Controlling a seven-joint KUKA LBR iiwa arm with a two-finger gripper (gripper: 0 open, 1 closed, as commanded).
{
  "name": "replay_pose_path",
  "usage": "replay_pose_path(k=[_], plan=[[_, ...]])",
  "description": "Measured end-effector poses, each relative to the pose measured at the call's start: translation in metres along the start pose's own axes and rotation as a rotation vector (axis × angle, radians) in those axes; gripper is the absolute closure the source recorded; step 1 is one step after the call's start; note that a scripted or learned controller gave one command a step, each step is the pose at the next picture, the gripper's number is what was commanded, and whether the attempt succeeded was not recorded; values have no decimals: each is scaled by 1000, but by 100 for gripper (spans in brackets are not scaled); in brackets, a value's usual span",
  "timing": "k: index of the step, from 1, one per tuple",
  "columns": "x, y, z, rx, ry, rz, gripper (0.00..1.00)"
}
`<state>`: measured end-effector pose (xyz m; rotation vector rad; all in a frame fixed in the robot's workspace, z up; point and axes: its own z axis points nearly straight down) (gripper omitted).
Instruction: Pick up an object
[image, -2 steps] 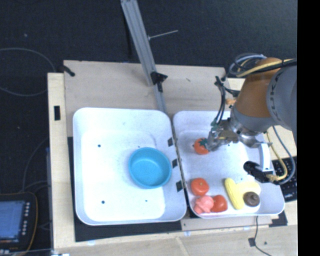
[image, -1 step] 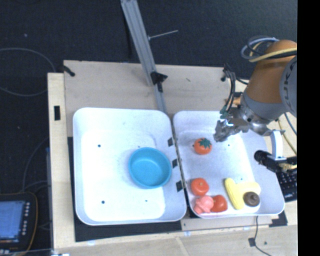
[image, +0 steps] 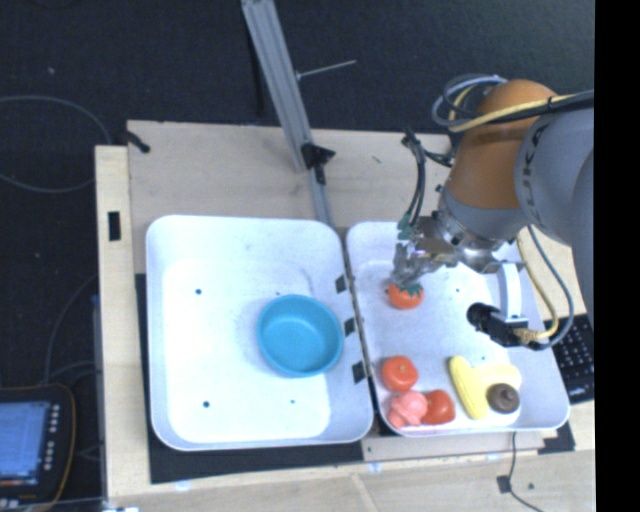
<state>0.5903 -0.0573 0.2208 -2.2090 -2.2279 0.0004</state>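
My gripper hangs over the upper left part of the right bin. A small red-orange fruit with a green top lies right at its tip, touching or nearly touching it. The view does not show whether the fruit is gripped. The grey arm with its orange band comes in from the upper right.
A blue bowl sits in the left bin. Along the right bin's front edge lie a red tomato, a pink piece, a small red piece and a yellow piece with a brown-ended one. A metal pole slants behind the bins.
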Motion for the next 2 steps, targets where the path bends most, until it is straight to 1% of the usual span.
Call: replay_pose_path(k=[1, 2], plan=[[51, 6, 7, 2, 0, 0, 100], [102, 12, -11, -3, 1, -1, 100]])
